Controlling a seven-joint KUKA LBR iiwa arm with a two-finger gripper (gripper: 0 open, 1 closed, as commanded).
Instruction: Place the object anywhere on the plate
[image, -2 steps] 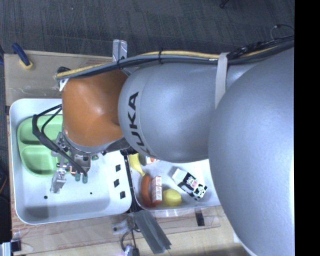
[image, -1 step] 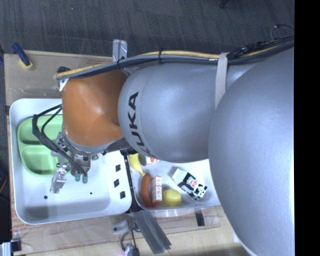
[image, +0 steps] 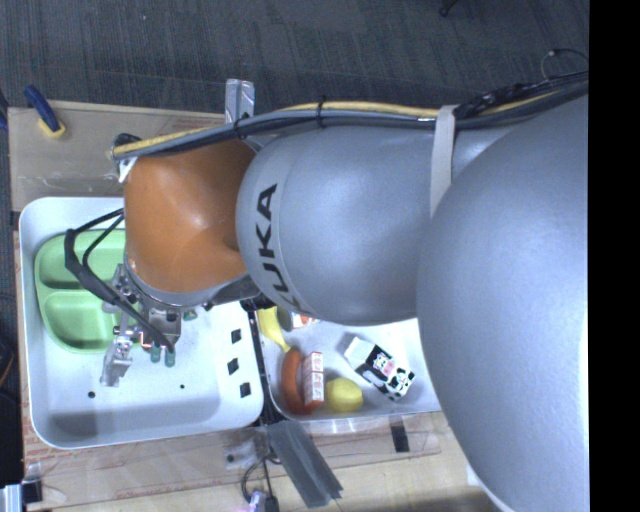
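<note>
The green plate (image: 62, 296) lies at the left end of the left bin (image: 150, 415), partly hidden under the arm. My gripper (image: 140, 358) hangs just right of the plate's near corner, over the bare white bin floor. It is open, and nothing shows between its fingers (image: 117, 364). The orange band (image: 185, 225) and the grey arm cover the back of both bins. In the right bin (image: 420, 400) lie a banana (image: 270, 328), a red item (image: 298, 380), a yellow lemon (image: 345, 395) and a small white and black box (image: 382, 368).
The left bin's floor carries small black marks (image: 238, 365) near its right wall. A grey clamp (image: 305, 462) sticks out at the bench's front edge between the bins. A blue and yellow tool (image: 42, 110) lies at the bench's back left corner.
</note>
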